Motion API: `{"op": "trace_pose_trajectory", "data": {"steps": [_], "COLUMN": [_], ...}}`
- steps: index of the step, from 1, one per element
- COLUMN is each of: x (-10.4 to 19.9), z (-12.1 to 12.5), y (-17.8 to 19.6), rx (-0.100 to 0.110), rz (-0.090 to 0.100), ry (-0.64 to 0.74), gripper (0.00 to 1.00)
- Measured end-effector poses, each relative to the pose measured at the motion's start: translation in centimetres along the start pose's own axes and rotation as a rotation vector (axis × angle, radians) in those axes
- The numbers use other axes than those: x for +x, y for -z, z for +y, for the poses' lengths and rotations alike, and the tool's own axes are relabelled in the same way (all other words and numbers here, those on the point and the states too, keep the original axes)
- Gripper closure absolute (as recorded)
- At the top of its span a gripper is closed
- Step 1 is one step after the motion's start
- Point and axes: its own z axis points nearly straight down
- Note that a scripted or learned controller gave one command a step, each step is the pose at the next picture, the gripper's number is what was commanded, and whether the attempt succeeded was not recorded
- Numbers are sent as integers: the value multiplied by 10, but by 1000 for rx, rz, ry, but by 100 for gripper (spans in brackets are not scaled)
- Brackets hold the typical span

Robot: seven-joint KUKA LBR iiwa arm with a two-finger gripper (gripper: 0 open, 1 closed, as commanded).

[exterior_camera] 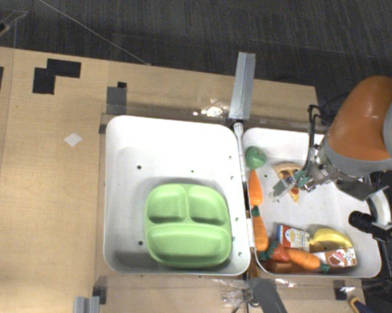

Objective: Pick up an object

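Pick not yet made: I'm hovering the gripper [292,184] low in the right bin [352,213].

Left bin [124,181] is carrying a green tray [188,224]; right bin's carrots [255,189], box [292,236] and banana [331,238] are lying untouched. I'm reading nothing as lifted; whether the fingers are released or clenched, I cannot tell.

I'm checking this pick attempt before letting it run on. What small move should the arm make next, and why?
Probably a short descent straight down. The gripper hangs in the right bin beside the small orange-and-yellow piece, with nothing visibly between its fingers. Carrots, banana and carton lie farther off.
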Motion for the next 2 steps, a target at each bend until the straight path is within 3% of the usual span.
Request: {"op": "trace_pose_trajectory", "data": {"steps": [1, 2], "x": [-29, -69], "z": [5, 46], "y": [-88, -94], "rx": [-1, -10], "rz": [-1, -5], "ry": [7, -30], "gripper": [0, 0]}}
